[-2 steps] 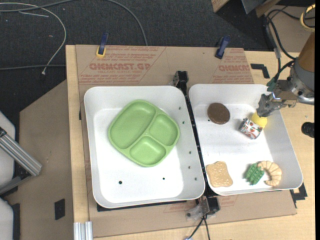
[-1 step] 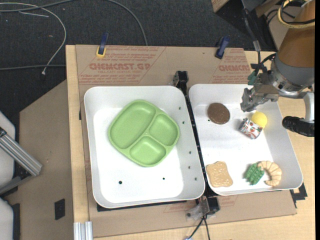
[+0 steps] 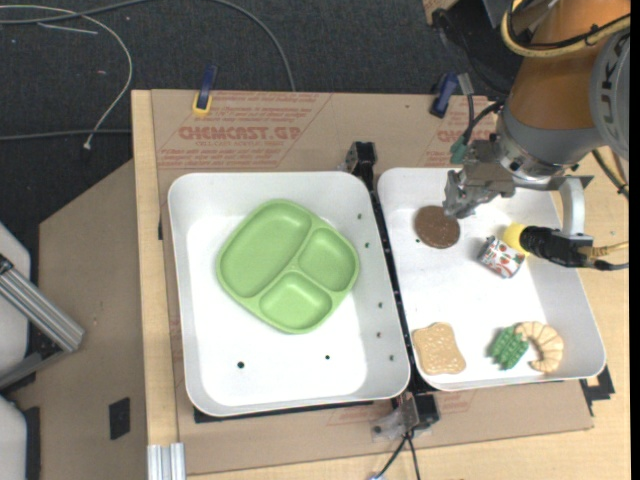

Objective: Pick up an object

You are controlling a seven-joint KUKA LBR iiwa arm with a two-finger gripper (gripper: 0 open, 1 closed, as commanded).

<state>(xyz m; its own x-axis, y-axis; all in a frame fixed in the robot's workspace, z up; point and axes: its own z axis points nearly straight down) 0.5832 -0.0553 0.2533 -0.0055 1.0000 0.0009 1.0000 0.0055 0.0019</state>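
My gripper (image 3: 458,204) hangs low over the upper left part of the right bin (image 3: 560,298), its tip right at the top edge of a round brown disc (image 3: 437,230). Nothing shows between its fingers. A small red and white can (image 3: 501,257) lies to the right of the disc. Along the bin's near side lie a tan slice of toast (image 3: 438,349), a green leafy piece (image 3: 508,347) and a pale croissant-shaped piece (image 3: 545,345).
The left bin (image 3: 200,368) holds a green three-compartment plate (image 3: 288,265) near its middle. A black clamp (image 3: 361,157) sits between the bins at the back, with blue clips (image 3: 206,87) on the cardboard's far edge. The arm (image 3: 560,78) fills the upper right.
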